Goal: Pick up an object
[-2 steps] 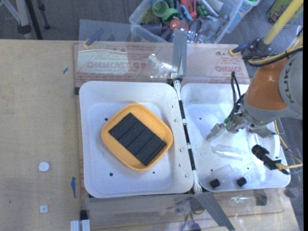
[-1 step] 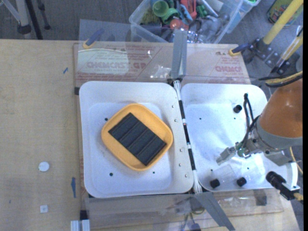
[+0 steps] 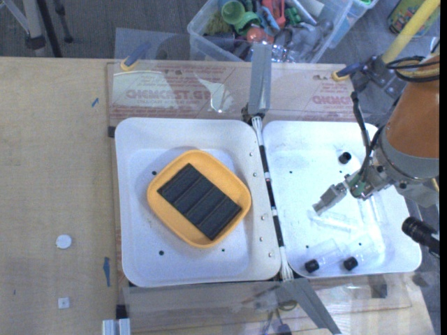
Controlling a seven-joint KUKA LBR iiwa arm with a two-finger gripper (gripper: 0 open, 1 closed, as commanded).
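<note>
Nothing is yet picked up. A flat orange plastic tray with dark ribbed inserts (image 3: 199, 197) is seen resting in the left white bin (image 3: 133, 257), untouched. The two-finger gripper (image 3: 327, 201) is held low over the right white bin (image 3: 391, 260), well apart from the tray; whether the jaws are apart cannot be told.

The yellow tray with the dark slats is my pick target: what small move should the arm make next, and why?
Probably a shift leftward over the divider. The gripper hangs over the right bin, while the yellow tray lies flat in the left bin, well apart from it. It needs to be above the tray before descending.
</note>
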